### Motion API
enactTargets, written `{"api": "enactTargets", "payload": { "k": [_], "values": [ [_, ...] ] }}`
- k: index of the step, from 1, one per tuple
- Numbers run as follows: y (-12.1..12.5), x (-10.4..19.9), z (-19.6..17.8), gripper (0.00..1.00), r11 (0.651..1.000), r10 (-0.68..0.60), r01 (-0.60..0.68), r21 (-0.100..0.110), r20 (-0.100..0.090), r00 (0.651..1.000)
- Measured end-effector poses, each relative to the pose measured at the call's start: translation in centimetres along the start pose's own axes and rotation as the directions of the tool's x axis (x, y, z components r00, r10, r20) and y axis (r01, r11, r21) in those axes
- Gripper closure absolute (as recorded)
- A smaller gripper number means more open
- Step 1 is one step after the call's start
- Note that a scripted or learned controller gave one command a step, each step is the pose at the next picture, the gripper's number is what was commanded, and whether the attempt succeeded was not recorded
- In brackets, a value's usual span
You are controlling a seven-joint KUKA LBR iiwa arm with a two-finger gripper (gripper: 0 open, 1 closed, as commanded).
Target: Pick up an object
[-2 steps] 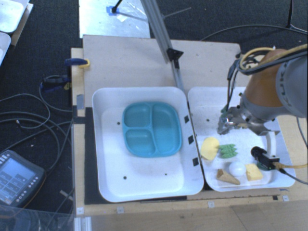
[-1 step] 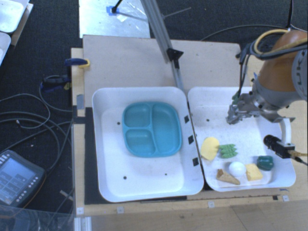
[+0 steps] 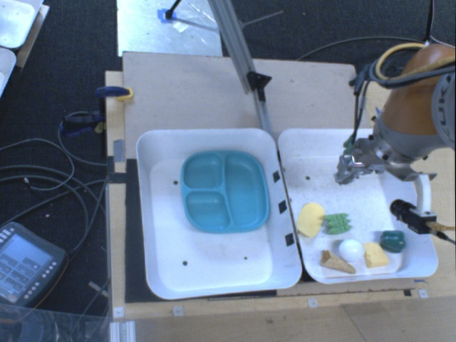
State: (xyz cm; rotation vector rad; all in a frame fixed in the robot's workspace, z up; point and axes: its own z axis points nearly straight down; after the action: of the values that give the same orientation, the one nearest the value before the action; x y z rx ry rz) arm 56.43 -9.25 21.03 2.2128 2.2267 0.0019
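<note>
Several small objects lie along the front of the right bin (image 3: 313,148): a yellow piece (image 3: 310,219), a green leafy piece (image 3: 338,224), a white ball (image 3: 350,249), a tan cone-like piece (image 3: 337,263), a yellow wedge (image 3: 376,256) and a dark green piece (image 3: 392,241). My gripper (image 3: 348,168) hangs over the middle of the right bin, behind these objects and apart from them. I see nothing between its fingers.
The left bin (image 3: 160,262) holds a blue divided plate (image 3: 224,191). A grey pole (image 3: 235,38) slants across the bench behind the bins. Blue clamps (image 3: 114,92) grip the bench's left edge, with cables and a pendant on the floor to the left.
</note>
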Motion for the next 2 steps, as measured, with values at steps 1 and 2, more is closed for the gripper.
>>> {"api": "enactTargets", "payload": {
  "k": [1, 2],
  "values": [
    [-1.2, 5.5, 0.4, 1.00, 1.000, -0.004, 0.004, 0.002, -0.003, 1.000],
    [-2.6, 10.8, -0.9, 1.00, 1.000, -0.006, 0.006, 0.001, -0.004, 1.000]
  ]
}}
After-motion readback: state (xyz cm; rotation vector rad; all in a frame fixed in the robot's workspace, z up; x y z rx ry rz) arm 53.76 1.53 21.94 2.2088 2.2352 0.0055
